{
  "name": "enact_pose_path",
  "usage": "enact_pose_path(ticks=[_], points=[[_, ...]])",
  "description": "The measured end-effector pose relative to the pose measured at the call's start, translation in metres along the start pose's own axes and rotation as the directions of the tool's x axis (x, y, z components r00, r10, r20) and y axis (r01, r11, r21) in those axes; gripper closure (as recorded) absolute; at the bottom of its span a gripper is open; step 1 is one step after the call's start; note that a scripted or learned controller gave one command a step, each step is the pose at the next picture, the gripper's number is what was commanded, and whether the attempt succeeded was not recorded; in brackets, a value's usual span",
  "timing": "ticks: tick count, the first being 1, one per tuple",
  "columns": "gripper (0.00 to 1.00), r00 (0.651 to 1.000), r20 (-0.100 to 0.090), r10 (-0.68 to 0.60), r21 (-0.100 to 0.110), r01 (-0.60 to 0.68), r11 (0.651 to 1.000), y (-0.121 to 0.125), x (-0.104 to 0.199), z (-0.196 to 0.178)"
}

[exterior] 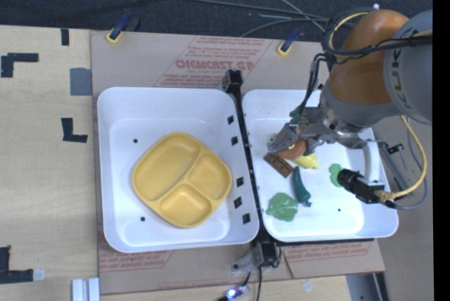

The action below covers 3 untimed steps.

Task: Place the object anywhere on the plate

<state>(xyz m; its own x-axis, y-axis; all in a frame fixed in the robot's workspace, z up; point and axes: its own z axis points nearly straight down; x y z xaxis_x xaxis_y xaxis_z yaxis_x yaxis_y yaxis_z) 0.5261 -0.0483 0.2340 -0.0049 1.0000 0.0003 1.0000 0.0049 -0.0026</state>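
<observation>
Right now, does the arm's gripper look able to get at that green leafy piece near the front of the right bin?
Probably yes. The green leafy piece lies flat and apart from the other items, with open bin floor around it. The gripper hovers over the cluster just beyond it, nothing between them.

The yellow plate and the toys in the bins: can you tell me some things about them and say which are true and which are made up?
1. The yellow plate lies in the left bin. True.
2. The plate has toys piled on it. False: its compartments hold nothing.
3. A green leaf-shaped toy lies in the right bin. True.
4. The gripper hangs over the plate. False: it is over the right bin, beside a brown block.
5. A small yellow toy lies in the right bin. True.
</observation>
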Motion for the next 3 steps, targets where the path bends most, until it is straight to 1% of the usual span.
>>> enact_pose_path(ticks=[1, 3], points=[[1.00, 1.000, -0.001, -0.002, 0.001, 0.002, 1.000, -0.011, 0.060, 0.010], [1.00, 1.000, 0.000, -0.002, 0.001, 0.002, 1.000, -0.022, 0.174, 0.026]])
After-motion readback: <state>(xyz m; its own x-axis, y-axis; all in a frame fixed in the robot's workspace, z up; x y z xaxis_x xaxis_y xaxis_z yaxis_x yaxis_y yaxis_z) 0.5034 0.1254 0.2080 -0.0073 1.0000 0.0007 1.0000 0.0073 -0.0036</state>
